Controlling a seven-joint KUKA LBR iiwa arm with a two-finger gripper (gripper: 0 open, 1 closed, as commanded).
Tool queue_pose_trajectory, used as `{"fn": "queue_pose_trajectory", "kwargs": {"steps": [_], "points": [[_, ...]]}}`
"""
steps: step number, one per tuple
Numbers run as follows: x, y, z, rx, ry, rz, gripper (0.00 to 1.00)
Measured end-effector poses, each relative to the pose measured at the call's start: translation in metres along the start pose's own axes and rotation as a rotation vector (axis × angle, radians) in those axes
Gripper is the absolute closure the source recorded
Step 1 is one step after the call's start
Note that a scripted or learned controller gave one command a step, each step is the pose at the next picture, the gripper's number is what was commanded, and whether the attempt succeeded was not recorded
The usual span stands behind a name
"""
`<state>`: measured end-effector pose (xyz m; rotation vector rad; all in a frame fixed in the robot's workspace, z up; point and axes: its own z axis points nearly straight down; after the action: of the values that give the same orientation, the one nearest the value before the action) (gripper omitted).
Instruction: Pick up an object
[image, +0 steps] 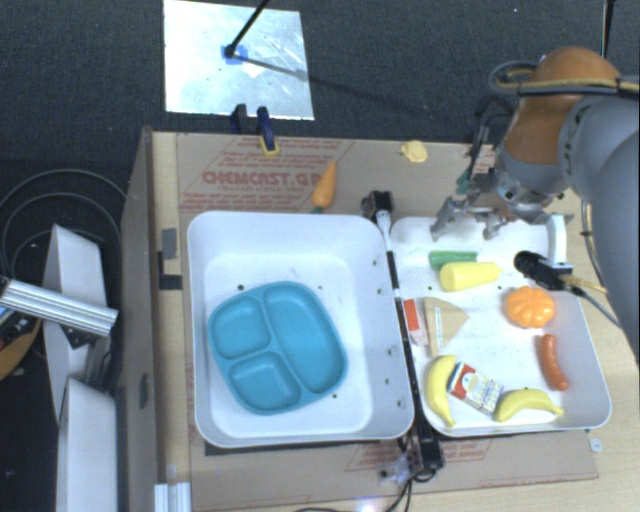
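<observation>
Camera view: gripper (466, 219) at far edge of right bin (590, 395), fingers spread and holding nothing, poised just beyond yellow corn cob (468, 275) still lying in bin — nothing grasped yet, descent, closure, lift all pending.

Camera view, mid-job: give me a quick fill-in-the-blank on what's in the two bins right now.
1. The blue divided plate lies in the ____ bin.
2. The gripper hovers over the far edge of the ____ bin.
3. The small pumpkin is coloured ____.
4. The sausage lies just ____ the pumpkin.

Missing words: left; right; orange; below
</observation>
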<state>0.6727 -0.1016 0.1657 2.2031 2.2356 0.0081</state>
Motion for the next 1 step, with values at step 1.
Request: {"fn": "queue_pose_trajectory", "kwargs": {"steps": [1], "points": [[0.007, -0.0271, 0.0859, 0.011, 0.0, 0.013, 0.0]]}}
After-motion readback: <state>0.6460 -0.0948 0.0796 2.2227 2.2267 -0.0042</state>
